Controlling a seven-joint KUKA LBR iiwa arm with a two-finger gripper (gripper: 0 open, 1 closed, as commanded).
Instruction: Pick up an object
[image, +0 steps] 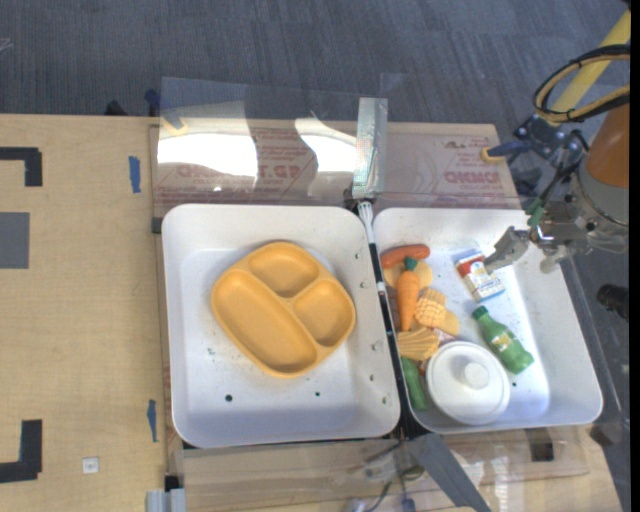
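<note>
Pincer (505, 250) hangs at the right bin's (575, 400) upper edge, just above the small red-and-white carton (480, 277); can't tell if it's apart or together, nothing visibly held. Likely lining up on that carton since it sits apart from the clutter. Green bottle (503, 340) lies just below it, white bowl (466, 380) beside that. Carrot (408, 292) and corn (436, 310) crowd the bin's left wall. Yellow divided plate (283, 307) sits alone in the left bin (190, 400).
</note>
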